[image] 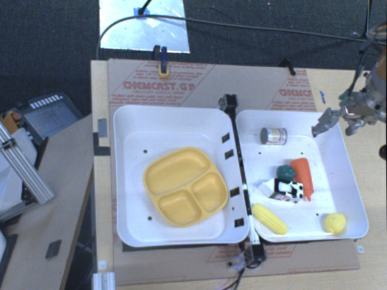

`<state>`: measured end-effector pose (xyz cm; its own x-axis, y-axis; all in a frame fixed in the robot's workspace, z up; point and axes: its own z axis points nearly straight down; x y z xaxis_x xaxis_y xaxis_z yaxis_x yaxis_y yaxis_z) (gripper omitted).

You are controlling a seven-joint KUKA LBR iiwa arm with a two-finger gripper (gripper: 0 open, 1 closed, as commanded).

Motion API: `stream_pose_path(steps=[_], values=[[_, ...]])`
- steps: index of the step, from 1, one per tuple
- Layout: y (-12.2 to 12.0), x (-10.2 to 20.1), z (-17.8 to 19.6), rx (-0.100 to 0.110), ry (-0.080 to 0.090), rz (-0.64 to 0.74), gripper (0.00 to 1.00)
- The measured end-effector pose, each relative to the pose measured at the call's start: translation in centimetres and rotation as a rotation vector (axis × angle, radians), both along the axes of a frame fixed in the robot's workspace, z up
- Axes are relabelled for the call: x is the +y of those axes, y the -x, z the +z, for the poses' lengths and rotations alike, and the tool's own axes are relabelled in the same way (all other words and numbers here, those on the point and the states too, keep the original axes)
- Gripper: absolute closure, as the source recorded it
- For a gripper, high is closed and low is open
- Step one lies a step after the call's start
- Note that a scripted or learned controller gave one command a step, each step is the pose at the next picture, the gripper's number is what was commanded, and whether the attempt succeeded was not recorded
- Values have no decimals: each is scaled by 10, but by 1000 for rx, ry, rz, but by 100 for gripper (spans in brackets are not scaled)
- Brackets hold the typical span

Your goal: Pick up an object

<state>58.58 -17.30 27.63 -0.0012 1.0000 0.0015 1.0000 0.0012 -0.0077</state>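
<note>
We are looking down on two white bins side by side: the left bin (127,162) is carrying a yellow divided plate (184,186), and the right bin (351,180) is holding the small things we are choosing among. Our gripper (338,121) is hanging over the far right edge of that bin, above its rim; how wide it is standing we cannot tell, and we are seeing nothing in its grasp.

Going down in size, an orange carrot (302,175) is lying near the middle, touching a black-and-white toy (289,191) on its left, with a dark green lump (285,173) just beside both. A yellow corn cob (269,218) is lying at the near left, a small can (274,136) on its side toward the far side, and a yellow lemon (335,223) in the near right corner.

We are judging the lemon and the can easiest, each standing apart. Both look light and rigid; the can may roll, so we are favouring a grip across its middle.
</note>
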Motion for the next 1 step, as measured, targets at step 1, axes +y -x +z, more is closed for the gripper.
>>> stream_pose_path(steps=[1], values=[[-2,0,5,-10,2,2,0]])
